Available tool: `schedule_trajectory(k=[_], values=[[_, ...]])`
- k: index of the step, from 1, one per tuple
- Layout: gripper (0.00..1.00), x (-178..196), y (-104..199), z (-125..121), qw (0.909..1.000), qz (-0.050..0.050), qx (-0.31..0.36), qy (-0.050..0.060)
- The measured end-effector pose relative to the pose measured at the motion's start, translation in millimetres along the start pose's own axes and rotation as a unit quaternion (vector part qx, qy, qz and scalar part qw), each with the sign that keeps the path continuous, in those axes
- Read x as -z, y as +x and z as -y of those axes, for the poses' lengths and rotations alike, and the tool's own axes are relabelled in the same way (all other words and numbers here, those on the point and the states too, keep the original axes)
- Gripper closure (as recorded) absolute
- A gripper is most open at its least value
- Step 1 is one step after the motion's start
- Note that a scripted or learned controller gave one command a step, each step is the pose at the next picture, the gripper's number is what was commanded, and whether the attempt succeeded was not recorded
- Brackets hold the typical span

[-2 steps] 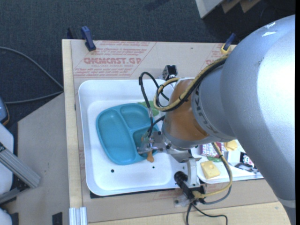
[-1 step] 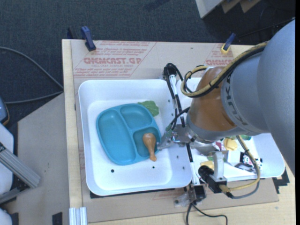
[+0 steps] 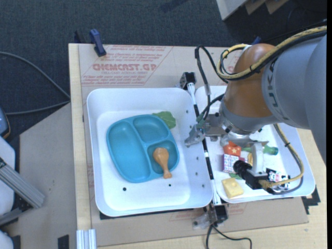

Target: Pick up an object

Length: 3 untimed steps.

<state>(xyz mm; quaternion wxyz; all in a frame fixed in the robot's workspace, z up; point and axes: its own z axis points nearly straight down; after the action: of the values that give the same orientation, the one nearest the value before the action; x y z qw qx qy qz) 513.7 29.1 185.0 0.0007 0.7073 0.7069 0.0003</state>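
A blue divided plate (image 3: 136, 148) lies in the left bin (image 3: 104, 185). A tan toy drumstick (image 3: 162, 160) rests in the plate's near right compartment. Something green and leafy (image 3: 167, 119) sits just behind the plate. My gripper (image 3: 196, 135) hangs low over the divider between the two bins, right of the plate and with nothing seen in it. In the right bin (image 3: 306, 183), partly under my wrist, lie a red and white item (image 3: 233, 149), a purple packet (image 3: 229, 163), a yellow block (image 3: 232, 187) and a small green piece (image 3: 271, 150).
My grey arm with its orange band (image 3: 249, 82) covers most of the right bin's far half. A brown board (image 3: 124, 66) lies under both bins, with a blue clamp (image 3: 97, 42) at its far left corner. Cables run along the divider.
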Motion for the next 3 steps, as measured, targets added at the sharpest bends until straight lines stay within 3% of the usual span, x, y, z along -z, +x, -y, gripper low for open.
schedule_trajectory(k=[1,2,3], values=[[0.00,-1,-61,35,1.0000,0.000,0.000,0.002],[0.00,-1,-103,24,1.0000,0.000,0.000,0.000],[0.00,-85,-126,-29,1.0000,0.002,0.000,-0.007]])
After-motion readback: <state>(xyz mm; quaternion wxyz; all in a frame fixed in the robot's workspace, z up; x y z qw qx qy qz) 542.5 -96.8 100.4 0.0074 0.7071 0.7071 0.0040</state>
